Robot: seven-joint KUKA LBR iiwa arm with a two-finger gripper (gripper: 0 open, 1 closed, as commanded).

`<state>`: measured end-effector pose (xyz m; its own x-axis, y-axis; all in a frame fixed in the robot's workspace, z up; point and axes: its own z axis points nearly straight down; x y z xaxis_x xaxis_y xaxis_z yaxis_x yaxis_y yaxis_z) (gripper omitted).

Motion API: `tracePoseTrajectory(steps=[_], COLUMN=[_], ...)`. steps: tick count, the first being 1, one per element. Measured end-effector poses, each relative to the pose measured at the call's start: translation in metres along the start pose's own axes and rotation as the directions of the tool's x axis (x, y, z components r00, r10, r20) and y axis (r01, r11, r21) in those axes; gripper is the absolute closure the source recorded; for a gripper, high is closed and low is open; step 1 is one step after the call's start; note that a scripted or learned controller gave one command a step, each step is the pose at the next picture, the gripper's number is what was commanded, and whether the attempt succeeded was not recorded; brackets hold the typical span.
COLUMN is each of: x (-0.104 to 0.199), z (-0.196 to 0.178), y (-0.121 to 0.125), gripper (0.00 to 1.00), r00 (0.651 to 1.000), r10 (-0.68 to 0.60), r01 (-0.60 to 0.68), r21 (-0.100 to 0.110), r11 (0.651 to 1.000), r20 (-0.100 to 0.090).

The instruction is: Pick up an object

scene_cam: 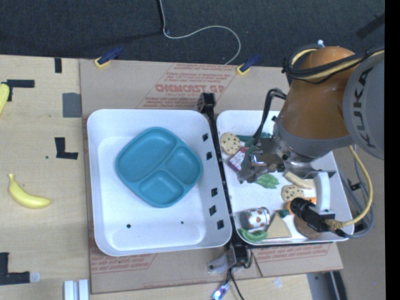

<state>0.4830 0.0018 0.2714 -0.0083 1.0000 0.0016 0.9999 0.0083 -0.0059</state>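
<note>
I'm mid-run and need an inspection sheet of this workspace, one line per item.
Surface: cardboard-covered bench bearing two white bins.
Job's things: right bin holds a cookie, green piece and other small items.
Clutter: blue divided plate in left bin; banana on the bench at left.
Grippers: tool low over the right bin; nothing visibly held.
Cables: white cable behind the bins.
Surroundings: dark floor beyond.

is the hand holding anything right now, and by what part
Cannot be told. The hand is low in the right bin among the clutter, beside a cookie and a green piece, but no object shows clearly in its grip.
</note>
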Motion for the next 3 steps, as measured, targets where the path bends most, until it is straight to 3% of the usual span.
tracePoseTrajectory(steps=[1,2,3], x=[0.040,0.011,-0.018], z=[-0.012,-0.013,-0.038], y=[0.108,0.047,-0.002], gripper=[1.00,1.00,1.00], r00=[1.000,1.000,1.000], r10=[0.001,0.009,0.010], r01=[-0.001,-0.009,-0.010], r21=[-0.012,-0.001,-0.004], r11=[1.000,1.000,1.000], r20=[0.001,0.002,0.001])
